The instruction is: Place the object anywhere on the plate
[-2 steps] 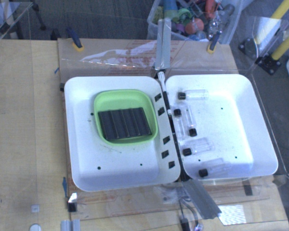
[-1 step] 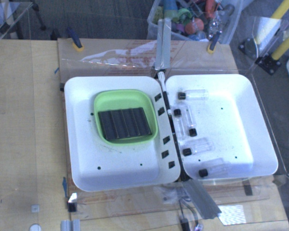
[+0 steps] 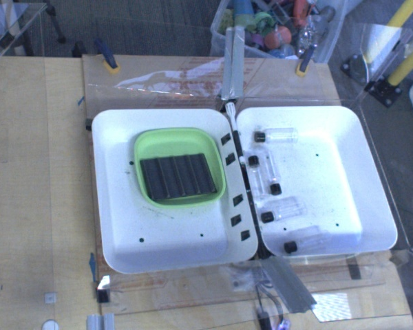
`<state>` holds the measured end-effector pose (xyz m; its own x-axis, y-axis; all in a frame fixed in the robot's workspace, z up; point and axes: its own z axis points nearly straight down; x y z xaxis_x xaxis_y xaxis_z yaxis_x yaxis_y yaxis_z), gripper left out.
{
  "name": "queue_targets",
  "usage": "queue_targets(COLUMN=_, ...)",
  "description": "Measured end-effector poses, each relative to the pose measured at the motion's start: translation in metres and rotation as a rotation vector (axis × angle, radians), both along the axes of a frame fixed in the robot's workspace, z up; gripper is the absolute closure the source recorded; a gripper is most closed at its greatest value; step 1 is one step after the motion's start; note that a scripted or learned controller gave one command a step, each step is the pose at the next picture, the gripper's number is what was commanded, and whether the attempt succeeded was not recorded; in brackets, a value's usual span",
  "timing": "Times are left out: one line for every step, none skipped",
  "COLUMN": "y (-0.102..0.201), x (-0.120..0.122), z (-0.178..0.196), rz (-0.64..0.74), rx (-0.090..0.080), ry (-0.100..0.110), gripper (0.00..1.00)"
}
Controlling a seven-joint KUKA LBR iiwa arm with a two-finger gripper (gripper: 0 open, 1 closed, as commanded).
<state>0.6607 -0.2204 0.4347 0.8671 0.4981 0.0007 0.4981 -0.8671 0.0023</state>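
plate (image 3: 146, 148): 1, left bin (image 3: 110, 184) | vials (image 3: 275, 136): 5, right bin (image 3: 358, 184) | hand: cannot tell

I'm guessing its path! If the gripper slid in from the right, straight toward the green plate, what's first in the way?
Probably the right bin's wall, if it travels low; then a clear vial lying before the plate. Its height is unclear.

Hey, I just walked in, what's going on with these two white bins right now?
Nothing is being handled at this moment. The left bin holds a green plate with a dark ribbed block lying on it. The right bin holds several clear vials with black caps, lying scattered along its left side. Judging from that, the block already sits on the plate.
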Motion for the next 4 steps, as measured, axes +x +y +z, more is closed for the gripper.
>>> queue_targets(y=0.0, x=0.0, z=0.0, rz=0.0, rx=0.0, ry=0.0, gripper=0.0)
queue_targets(y=0.0, x=0.0, z=0.0, rz=0.0, rx=0.0, ry=0.0, gripper=0.0)
queue_targets(y=0.0, x=0.0, z=0.0, rz=0.0, rx=0.0, ry=0.0, gripper=0.0)
queue_targets(y=0.0, x=0.0, z=0.0, rz=0.0, rx=0.0, ry=0.0, gripper=0.0)
